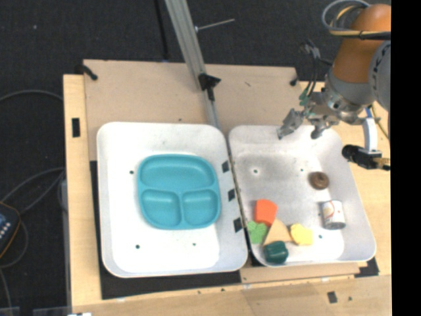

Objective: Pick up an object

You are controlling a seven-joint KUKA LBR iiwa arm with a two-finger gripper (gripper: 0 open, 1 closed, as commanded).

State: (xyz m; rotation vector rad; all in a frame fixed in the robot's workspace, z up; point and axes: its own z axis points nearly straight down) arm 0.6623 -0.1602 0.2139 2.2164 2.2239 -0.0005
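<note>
Gripper is hanging spread apart and gripping nothing at the right bin's upper edge. 7 candidate objects, the orange block among them, are lying clustered lower right, awaiting selection.

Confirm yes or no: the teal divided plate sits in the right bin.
No, the teal divided plate lies in the left bin.
</note>
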